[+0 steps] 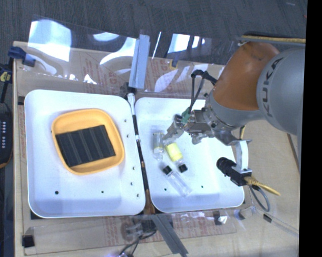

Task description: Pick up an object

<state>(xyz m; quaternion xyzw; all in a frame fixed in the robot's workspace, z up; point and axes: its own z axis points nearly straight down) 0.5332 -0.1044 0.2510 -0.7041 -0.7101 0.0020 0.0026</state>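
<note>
Two white bins are seen side by side on the tabletop (26,68). In the left bin (37,189) a yellow tray (113,130) with a dark ribbed insert (85,145) is held. The right bin (211,198) is entered from the right of the frame by the grey arm (283,87), and the pincer (174,130) is placed low over the bin's upper middle; whether it is spread or pressed together cannot be told. Just below it a yellow cylinder (174,151) is seen, with a clear vial (158,142) touching its left side. Near these, lower in the bin, a clear black-capped bottle (176,179) and a small black piece (183,166) are found.
</note>
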